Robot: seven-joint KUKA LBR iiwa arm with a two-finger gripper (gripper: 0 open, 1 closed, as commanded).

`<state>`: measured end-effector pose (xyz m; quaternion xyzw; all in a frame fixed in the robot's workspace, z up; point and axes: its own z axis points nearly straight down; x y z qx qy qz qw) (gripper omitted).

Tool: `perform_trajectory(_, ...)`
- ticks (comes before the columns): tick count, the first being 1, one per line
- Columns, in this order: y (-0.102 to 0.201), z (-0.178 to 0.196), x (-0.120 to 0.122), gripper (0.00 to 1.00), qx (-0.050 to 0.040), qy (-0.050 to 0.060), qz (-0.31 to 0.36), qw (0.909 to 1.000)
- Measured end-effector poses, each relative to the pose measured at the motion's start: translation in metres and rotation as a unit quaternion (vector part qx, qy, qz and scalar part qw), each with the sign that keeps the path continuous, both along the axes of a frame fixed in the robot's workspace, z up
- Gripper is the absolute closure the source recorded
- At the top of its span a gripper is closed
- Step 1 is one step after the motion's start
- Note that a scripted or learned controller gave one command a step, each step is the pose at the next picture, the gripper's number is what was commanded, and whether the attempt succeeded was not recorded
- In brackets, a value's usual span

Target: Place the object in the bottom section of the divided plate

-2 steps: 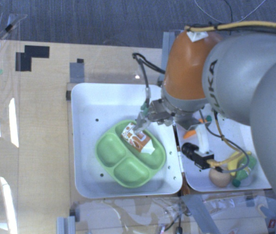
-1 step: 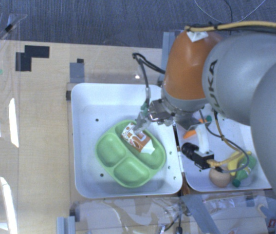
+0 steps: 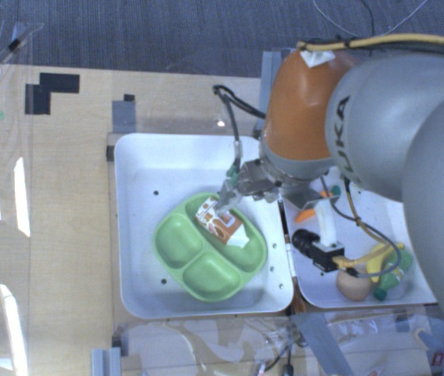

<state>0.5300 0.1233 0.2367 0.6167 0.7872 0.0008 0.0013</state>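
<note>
A green divided plate [image 3: 176,240] lies in the left white bin [image 3: 139,210], turned at a slant. A small orange-and-white carton [image 3: 223,225] rests tilted in the plate's upper right section, leaning over its rim. The plate's bottom section [image 3: 210,276] holds nothing, and neither does its left section. My gripper [image 3: 231,191] hangs just above the carton's upper left end, touching it or nearly so. The grey and orange wrist above hides most of the gripper.
The right bin [image 3: 417,292] holds a beige egg-shaped thing [image 3: 353,286], a yellow banana-like toy [image 3: 380,257], a green piece [image 3: 388,284] and an orange bit [image 3: 306,214]. The big arm covers much of that bin.
</note>
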Motion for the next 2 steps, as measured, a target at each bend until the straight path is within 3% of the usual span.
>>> perform_trajectory(2, 0.0, 0.0, 0.0, 0.0, 0.0, 0.0, 0.0, 1.0)
